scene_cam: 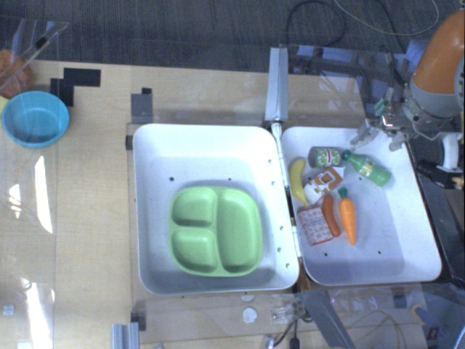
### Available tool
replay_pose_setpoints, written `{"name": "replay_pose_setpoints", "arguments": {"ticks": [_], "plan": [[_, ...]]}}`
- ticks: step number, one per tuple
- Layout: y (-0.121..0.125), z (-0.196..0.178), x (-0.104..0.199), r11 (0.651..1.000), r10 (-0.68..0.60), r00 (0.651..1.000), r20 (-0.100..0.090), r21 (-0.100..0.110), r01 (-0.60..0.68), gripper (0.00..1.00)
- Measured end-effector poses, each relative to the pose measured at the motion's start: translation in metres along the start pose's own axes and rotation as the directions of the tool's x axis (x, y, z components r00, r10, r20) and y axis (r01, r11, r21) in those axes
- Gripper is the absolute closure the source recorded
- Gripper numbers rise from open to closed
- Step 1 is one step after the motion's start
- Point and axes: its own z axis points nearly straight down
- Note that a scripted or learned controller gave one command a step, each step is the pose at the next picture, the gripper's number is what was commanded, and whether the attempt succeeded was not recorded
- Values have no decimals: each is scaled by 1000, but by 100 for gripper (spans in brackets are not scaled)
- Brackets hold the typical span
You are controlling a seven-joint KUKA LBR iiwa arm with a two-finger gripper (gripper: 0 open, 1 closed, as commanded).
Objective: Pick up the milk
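Note:
The milk [322, 185] is a small white carton with a brown-orange top, lying in the right bin [407, 257] near its left side, between a banana and a carrot. My gripper [379, 138] hovers over the bin's far edge, up and to the right of the milk. Its fingers [362, 138] are spread open with nothing between them. A green bottle [368, 169] lies just below the gripper.
Around the milk lie a yellow banana [296, 179], a dark jar [325, 155], an orange carrot [348, 219], a brown sausage [330, 216] and a red packet [314, 225]. The left bin [152, 158] holds a green divided plate [216, 230]. A blue bowl [35, 118] sits far left.

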Motion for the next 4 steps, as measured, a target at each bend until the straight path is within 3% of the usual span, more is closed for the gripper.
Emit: {"name": "replay_pose_setpoints", "arguments": {"ticks": [1, 2, 3, 4], "plan": [[24, 66, 40, 988, -153, 988, 10, -30, 153, 0], [23, 74, 47, 966, -254, 967, 22, -36, 255, 0], [24, 73, 43, 893, -450, 893, 25, -9, 450, 0], [24, 74, 42, 857, -514, 857, 23, -4, 515, 0]]}}
